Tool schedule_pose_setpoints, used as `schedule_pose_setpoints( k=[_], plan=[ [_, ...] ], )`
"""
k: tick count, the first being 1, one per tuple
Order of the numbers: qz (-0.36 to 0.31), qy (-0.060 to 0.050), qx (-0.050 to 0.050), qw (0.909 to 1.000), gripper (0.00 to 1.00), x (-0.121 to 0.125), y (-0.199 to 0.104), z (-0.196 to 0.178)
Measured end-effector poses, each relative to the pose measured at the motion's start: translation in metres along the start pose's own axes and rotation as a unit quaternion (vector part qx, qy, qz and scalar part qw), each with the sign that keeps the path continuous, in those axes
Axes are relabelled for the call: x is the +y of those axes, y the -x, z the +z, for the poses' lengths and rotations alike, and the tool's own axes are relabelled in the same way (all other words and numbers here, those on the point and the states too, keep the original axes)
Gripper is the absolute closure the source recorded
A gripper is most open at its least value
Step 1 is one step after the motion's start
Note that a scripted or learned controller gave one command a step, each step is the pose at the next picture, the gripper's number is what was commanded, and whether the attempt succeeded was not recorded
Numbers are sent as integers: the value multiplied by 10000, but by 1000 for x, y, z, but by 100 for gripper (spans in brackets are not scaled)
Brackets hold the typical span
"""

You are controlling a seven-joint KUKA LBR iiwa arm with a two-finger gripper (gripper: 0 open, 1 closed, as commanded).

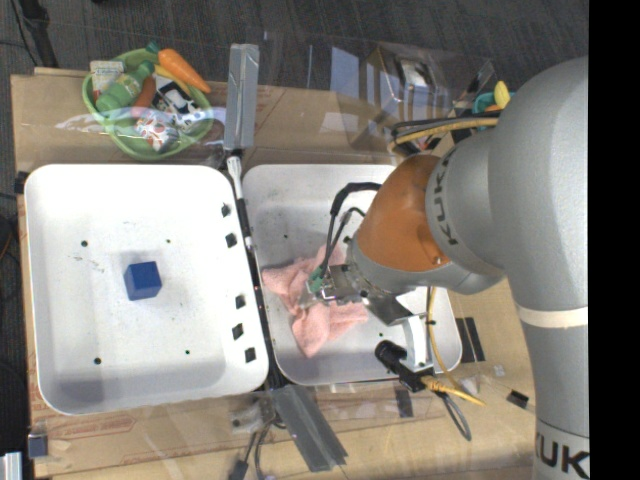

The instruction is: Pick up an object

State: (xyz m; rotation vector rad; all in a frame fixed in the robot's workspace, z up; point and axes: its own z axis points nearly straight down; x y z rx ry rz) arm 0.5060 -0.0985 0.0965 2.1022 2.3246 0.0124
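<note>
The grey arm (520, 198) with its orange band reaches into the right bin (285, 193); its tool (330, 286) presses into the crumpled pink cloth (305, 313) lying there, grip state I cannot tell; a blue cube (143, 280) sits in the left bin (60, 208); beyond, a green bowl (150, 146) of toy food rests on the desk (45, 103).

The grey arm (520, 168) bends down steeply (orange band uppermost), its tool (325, 286) lowered at the wrist.
</note>
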Motion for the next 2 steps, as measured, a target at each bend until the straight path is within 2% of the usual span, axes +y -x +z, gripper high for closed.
schedule_pose_setpoints(
  k=[1, 2],
  plan=[
    [-20, 0, 1, 10000, 100, 1, 0, -10],
    [-153, -67, 4, 9999, 100, 71, -6, -95]
  ],
)
